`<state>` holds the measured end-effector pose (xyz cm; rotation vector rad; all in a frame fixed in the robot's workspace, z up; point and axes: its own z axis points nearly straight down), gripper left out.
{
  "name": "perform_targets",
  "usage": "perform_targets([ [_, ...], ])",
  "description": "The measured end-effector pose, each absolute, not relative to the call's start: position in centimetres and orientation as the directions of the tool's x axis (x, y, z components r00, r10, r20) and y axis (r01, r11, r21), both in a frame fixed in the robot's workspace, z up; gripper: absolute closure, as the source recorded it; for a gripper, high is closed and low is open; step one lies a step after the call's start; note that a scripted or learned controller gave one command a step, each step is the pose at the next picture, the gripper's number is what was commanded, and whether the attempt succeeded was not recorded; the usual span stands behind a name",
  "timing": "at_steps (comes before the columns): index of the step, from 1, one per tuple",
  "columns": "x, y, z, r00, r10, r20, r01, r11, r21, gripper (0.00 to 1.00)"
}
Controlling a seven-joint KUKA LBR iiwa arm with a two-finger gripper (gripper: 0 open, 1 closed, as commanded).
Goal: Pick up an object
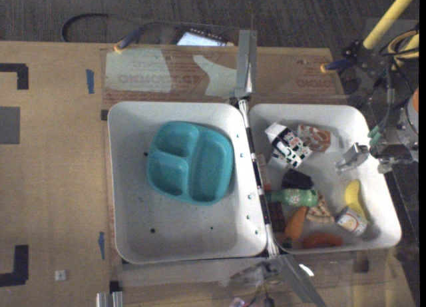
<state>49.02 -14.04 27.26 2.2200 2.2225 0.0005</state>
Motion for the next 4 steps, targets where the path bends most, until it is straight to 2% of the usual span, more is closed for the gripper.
perform_targets([
  [1,49.9,-17.9,11.2,-0.115,0.993,-0.003,0.993,0.115,0.009,0.0],
  [2,49.9,-17.9,12.1,-0.114,0.993,-0.003,0.993,0.114,0.01,1.0],
  [3,49.5,-14.6,9.2,0.498,0.867,0.003,0.867,-0.498,0.022,1.0],
  [4,50.1,-7.8,22.7,0.619,0.785,-0.001,0.785,-0.619,-0.002,1.0],
])
